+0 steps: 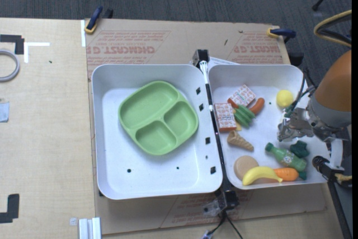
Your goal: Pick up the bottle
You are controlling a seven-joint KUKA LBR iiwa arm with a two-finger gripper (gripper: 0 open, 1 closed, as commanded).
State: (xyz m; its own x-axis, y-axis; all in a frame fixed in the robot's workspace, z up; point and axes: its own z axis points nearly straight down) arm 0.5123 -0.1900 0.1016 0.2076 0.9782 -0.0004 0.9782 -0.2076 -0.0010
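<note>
I see the tool hovering just above the small green plastic bottle in the right white bin; its opening I cannot tell.

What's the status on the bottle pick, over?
Tool low in right bin, just above bottle. Bottle lying flat, not gripped. Carrot and banana crowd it on the near side.

Two bins side by side on the bench: left bin holding a divided plate; right bin holding toy food. Bottle lying near the right bin's front right, behind the carrot and banana, gripper just behind it.
</note>
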